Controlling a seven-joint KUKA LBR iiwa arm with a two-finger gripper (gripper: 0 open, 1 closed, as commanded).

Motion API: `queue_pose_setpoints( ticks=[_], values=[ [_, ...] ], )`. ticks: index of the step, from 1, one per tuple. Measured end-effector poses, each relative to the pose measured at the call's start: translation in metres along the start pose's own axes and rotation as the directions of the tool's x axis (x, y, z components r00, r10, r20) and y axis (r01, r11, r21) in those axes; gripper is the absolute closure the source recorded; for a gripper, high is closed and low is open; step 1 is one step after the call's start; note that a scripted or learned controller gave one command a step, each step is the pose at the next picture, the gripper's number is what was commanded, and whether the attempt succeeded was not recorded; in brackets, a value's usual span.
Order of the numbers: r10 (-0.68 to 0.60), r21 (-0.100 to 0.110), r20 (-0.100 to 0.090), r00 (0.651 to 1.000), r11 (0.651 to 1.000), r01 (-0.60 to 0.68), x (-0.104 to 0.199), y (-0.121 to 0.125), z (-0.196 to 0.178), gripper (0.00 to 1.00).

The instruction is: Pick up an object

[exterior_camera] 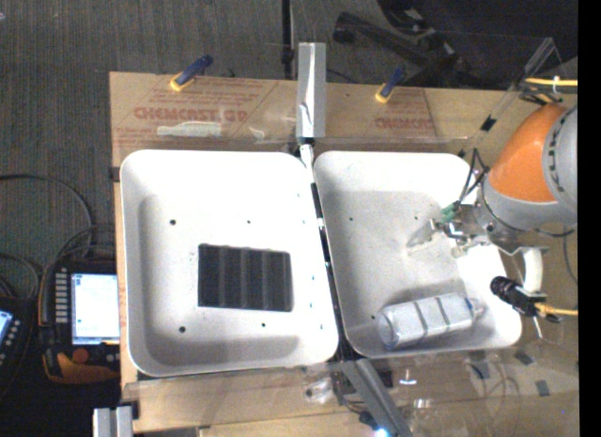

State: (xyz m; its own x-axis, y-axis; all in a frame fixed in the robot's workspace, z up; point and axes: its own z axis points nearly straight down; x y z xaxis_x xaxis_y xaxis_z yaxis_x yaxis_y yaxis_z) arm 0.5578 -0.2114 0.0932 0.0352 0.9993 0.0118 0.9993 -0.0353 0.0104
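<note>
Camera view: tool (434, 231) state unclear, in right bin (376, 191); plastic bottle (430, 319) lies at six o'clock, long axis three-to-nine.

Two blue-handled clamps (191, 72) (392, 84) grip the far edge of the cardboard-covered surface (225, 116); a handheld control unit (83, 311) with a lit screen lies on the floor at left.
</note>
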Motion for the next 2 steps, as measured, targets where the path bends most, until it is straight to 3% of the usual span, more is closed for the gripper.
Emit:
queue_pose_setpoints(
  ticks=[1, 2],
  values=[
    [-0.093, -0.002, 0.008, 0.996, 0.996, 0.093, 0.003, 0.06, 0.002, 0.0],
    [-0.386, 0.019, -0.002, 0.923, 0.922, 0.386, -0.001, 0.106, 0.003, 0.0]
  ],
)
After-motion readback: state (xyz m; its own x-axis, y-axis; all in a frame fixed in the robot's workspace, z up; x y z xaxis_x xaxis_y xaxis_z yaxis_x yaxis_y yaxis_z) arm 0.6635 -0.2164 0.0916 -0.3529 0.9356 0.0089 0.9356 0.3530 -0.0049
